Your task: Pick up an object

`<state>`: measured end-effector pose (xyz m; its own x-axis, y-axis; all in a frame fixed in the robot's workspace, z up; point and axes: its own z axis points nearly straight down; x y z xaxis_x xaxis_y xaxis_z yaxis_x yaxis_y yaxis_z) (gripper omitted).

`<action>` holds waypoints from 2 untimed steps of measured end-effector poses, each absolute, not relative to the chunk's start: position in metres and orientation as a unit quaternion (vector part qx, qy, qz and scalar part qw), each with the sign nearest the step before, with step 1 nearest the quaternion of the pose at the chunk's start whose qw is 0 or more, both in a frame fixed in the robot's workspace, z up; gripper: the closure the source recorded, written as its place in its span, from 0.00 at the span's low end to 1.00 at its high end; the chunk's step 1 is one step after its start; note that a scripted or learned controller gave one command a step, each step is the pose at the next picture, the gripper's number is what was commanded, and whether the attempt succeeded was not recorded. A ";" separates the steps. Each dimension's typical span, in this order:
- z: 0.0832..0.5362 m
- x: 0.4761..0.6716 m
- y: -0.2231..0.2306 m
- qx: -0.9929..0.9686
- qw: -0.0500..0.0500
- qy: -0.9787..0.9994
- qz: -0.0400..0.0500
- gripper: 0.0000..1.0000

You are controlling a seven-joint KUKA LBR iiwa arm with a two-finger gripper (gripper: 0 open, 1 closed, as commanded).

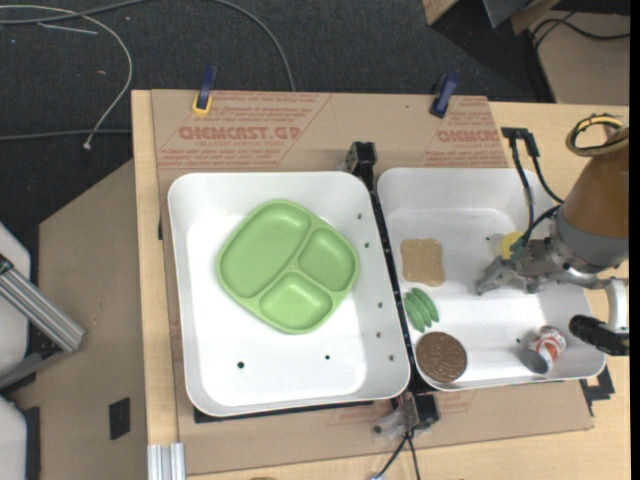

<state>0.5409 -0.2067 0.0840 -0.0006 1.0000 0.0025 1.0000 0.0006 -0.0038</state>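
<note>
Candidate objects, right bin [470,193]: tan slab [423,260] by the left wall; green ridged piece [421,308] just below it; brown disc [441,356] at the near-left corner; red-and-white item [546,345] near the near-right corner. All lie loose and apart, leaving room for approach. Gripper [510,273]: mid-bin, over bare floor; whether its jaws are spread or closed cannot be told; nothing visibly held. Left bin [190,208]: green divided plate [288,265], centred.

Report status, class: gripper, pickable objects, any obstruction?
Gripper low in right bin, nothing visibly between fingers. Toast, pea pod, brown disc apart, unobstructed.
</note>
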 end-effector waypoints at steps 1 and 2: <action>0.096 0.542 -0.207 -0.707 0.001 -0.707 -0.001 1.00; 0.141 0.540 -0.211 -0.707 -0.002 -0.707 -0.001 1.00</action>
